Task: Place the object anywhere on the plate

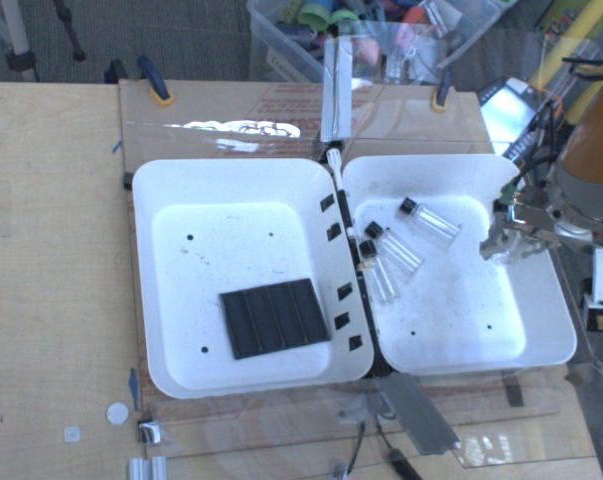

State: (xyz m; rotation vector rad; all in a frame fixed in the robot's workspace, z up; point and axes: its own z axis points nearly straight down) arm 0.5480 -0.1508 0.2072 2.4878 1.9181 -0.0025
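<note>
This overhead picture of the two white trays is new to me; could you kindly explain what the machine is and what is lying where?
The camera sits above a bench and looks down at a slant. Two shallow white bins stand side by side. The left bin holds a dark ribbed plate, lying flat. The right bin holds three small clear vials with black caps, lying on their sides near the divider. The machine is a robot arm reaching in from the right; its gripper is over the right bin's right side, apart from the vials. I cannot tell whether anything is held.
</note>
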